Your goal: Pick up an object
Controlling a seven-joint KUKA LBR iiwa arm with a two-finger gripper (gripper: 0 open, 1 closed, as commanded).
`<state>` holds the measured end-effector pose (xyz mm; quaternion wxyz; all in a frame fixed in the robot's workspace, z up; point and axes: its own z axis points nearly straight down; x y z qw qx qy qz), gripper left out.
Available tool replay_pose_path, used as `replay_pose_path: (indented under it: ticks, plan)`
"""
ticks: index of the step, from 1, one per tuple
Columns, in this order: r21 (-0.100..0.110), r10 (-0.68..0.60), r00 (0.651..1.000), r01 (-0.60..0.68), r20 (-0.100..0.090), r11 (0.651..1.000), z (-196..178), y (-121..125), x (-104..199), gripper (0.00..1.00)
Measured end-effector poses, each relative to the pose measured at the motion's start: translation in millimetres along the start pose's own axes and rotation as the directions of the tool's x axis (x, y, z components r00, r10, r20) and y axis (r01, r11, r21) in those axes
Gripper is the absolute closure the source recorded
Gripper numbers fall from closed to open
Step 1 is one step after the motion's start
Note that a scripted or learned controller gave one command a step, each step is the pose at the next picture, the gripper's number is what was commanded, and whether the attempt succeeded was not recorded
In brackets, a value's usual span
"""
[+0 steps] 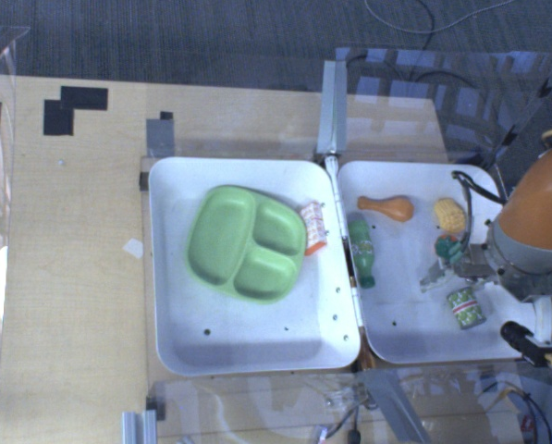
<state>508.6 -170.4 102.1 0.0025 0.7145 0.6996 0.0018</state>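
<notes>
Pale wooden bench (72,276) on dark carpet, bearing two shallow white bins side by side — left bin (174,340) with a green divided plate (246,243) and a small crumpled packet (313,225) at the plate's edge, right bin (396,336) with the clutter.

Down in the right bin, toward its arm-side wall: gripper (442,268), metal fingers (435,276) reaching out from the wrist under the orange band. Fingers slightly apart as far as can be made out, but too small and glinting to be sure; nothing visibly clamped between them.

Just at the fingertips, touching or nearly so: a small teal-and-red object (447,246), identity unclear. Just beyond it, further from the wrist: a yellow corn-cob toy (450,215). Beside the fingers on the near side: a small printed can (465,307), lying tilted. Well ahead of the tips: an orange gourd-shaped toy (387,208), and at the dividing wall a green bottle (361,249) on its side.

Likeliest target — the teal-and-red piece. Judged light, small, probably hard plastic; apt to skid on the smooth bin floor if nudged off-centre. Best taken across its narrow width, fingers squarely either side. The can: stiff, round, prone to roll — grip across the body, not the ends. The corn: bumpy, easier to hold.
</notes>
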Motion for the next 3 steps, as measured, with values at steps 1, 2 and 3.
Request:
replay_pose_path:
  ticks: [1, 2, 3]
  plan:
    - [-0.007, -0.044, 0.999, 0.044, 0.000, 0.999, 12.3, -16.6, -19.9, 0.00]
    - [-0.014, -0.046, 0.999, 0.046, 0.003, 0.999, 0.3, -13.8, -19.9, 1.00]
    - [0.001, 0.059, 0.998, -0.059, 0.000, 0.998, -84.4, -20.9, 51.4, 1.00]
